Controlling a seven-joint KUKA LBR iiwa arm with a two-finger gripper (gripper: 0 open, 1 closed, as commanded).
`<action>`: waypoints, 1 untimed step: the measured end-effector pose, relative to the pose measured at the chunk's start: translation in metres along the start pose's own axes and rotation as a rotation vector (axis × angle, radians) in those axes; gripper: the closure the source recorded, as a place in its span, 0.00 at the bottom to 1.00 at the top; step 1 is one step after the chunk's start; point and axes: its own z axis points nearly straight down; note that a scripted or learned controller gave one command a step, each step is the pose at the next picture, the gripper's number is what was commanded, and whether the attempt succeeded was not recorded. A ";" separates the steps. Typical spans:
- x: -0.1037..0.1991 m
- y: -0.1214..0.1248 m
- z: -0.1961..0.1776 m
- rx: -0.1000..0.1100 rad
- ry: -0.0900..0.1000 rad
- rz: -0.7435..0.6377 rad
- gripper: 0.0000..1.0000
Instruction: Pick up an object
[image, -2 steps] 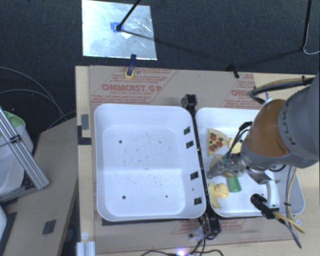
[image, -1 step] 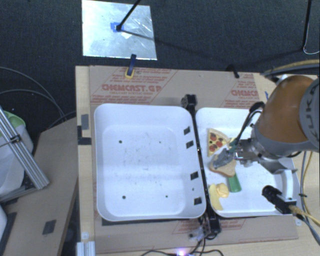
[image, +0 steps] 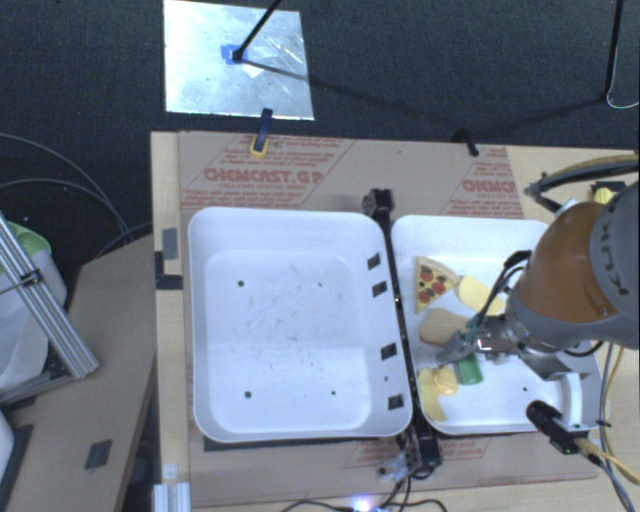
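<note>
Scene is evenly and fairly brightly lit from overhead; the left bin (image: 290, 320) is rendered near-white with only soft shading along its walls. Glare is seen on the shiny sheet (image: 238, 58) past the bench's far edge, and a soft shadow is cast under the arm (image: 570, 280) in the right bin (image: 500, 405). Overall sharpness is low, with visible noise and slightly soft edges.
</note>
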 end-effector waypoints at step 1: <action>0.006 0.048 0.040 -0.008 0.001 -0.009 0.00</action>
